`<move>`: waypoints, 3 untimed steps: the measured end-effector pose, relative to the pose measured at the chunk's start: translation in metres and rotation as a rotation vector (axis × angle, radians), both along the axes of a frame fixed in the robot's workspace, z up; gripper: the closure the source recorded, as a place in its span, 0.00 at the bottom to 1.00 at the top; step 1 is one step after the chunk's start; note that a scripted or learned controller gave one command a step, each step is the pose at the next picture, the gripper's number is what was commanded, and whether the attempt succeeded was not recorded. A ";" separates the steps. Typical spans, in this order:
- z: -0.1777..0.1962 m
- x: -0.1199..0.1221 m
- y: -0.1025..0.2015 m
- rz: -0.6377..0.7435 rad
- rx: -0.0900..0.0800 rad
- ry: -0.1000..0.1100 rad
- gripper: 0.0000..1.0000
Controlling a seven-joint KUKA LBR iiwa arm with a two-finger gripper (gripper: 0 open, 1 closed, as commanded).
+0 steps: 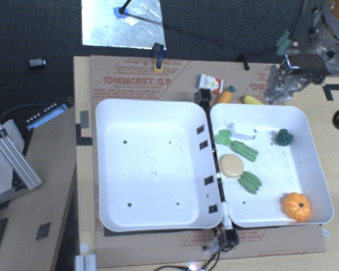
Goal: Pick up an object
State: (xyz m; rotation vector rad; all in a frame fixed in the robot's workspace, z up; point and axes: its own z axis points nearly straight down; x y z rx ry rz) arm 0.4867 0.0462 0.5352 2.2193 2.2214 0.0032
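Camera view, operator: your bench [56, 151] carries a brown board [135, 75] with two white bins set on it side by side, touching along a central seam fitted with dark clips.

Left bin [152, 109]: a bare white floor with a few small dark dots.

Right bin [311, 162]: this one holds all the loose items you would pick from.

Arm [333, 21]: it enters at the upper right, well above the bench. Its gripper [279, 89] hangs over the board just beyond the right bin's far rim, outside the bin. You will find nothing between its fingers. I cannot tell how far the jaws stand apart; the metal parts blur together.

Items in the right bin, by size:
- Orange pumpkin [296, 206], near corner on the right.
- Tan disc [231, 165], close to the seam, between two green pieces.
- Green piece [244, 149], just above the disc.
- Green piece [250, 181], just below the disc.
- White block [243, 131], far side, near the middle.
- Dark green lump [283, 136], far side, right of the block.
- Light green leaf [222, 136], left of the block.

Outside the bin, on the board past its far rim: a carrot [225, 97], a yellow piece [252, 100] and a small white-and-red carton [210, 83].
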 end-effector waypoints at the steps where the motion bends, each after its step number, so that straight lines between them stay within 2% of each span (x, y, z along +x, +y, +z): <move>1: 0.000 0.000 0.006 0.003 0.000 0.000 1.00; 3: 0.000 0.000 0.015 0.003 0.000 0.000 1.00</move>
